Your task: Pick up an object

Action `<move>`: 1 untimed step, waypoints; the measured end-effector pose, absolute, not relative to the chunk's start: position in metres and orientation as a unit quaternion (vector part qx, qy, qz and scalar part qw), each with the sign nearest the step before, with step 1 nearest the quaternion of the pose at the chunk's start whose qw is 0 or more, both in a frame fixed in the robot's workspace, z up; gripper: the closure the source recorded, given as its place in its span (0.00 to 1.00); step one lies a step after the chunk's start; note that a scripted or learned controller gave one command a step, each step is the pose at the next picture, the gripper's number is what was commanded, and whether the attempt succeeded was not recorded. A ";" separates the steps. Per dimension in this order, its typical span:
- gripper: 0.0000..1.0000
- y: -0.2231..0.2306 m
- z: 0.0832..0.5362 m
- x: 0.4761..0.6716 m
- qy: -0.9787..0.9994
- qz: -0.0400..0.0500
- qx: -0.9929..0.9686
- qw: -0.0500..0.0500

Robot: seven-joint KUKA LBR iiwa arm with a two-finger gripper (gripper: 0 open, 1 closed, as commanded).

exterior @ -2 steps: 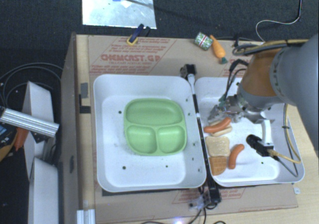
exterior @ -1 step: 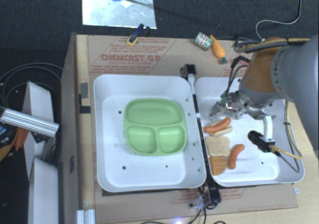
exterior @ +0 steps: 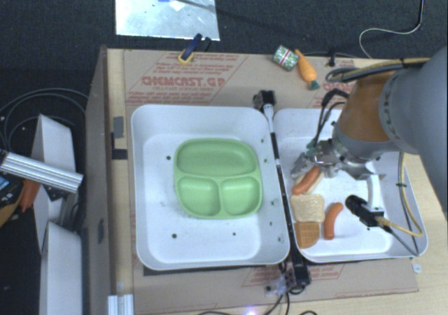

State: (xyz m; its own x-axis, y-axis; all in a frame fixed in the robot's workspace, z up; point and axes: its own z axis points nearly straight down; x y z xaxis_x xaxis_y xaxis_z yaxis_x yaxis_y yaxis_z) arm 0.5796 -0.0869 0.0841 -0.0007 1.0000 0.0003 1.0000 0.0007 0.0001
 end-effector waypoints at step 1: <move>0.00 -0.088 0.084 0.584 -0.707 -0.001 -0.707 -0.001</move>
